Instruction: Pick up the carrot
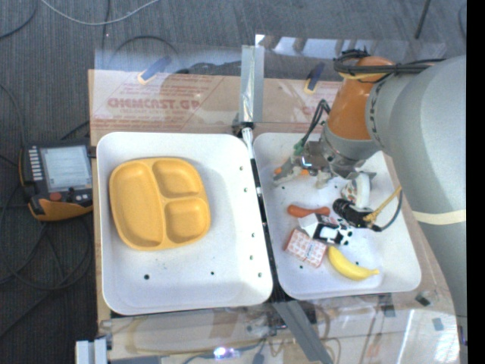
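Note:
The carrot (308, 211), a small orange-red stick, lies flat in the middle of the right bin (394, 275). My gripper (294, 168) is low over the bin's far left part, a short way beyond the carrot and apart from it. A small orange bit (304, 173) shows right at the gripper; I cannot tell what it is. The grey arm with its orange band (355, 111) covers the bin's far right corner.
Near the carrot lie a pink waffle-patterned square (305, 247), a small black-and-white object (334, 234) and a banana (352, 266) toward the front. The left bin (121, 294) holds a yellow divided plate (159, 202). A metal divider (250, 89) stands between the bins.

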You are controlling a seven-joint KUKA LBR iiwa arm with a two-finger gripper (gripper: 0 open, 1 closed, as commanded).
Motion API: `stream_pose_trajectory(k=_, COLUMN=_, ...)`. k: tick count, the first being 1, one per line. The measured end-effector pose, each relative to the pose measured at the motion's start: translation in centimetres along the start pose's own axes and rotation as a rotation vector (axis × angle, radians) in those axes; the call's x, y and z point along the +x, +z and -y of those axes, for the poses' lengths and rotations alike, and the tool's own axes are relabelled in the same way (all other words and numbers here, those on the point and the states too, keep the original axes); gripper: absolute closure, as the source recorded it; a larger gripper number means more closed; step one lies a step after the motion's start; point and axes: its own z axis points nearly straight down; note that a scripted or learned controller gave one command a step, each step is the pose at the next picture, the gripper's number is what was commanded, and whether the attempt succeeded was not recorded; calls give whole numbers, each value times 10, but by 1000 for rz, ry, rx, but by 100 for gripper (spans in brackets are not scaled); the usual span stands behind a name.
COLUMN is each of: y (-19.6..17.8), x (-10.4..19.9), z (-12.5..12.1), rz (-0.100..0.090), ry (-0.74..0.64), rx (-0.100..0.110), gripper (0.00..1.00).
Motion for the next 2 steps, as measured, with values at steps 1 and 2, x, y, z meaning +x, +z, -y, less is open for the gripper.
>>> stream_pose_trajectory(k=1, y=-11, x=1, z=-1, rz=-2, ry=0, rx=-3, gripper=100)
stream_pose_trajectory(k=2, y=-93, x=77, z=16, rz=-1, ry=267, rx=13, gripper=100)
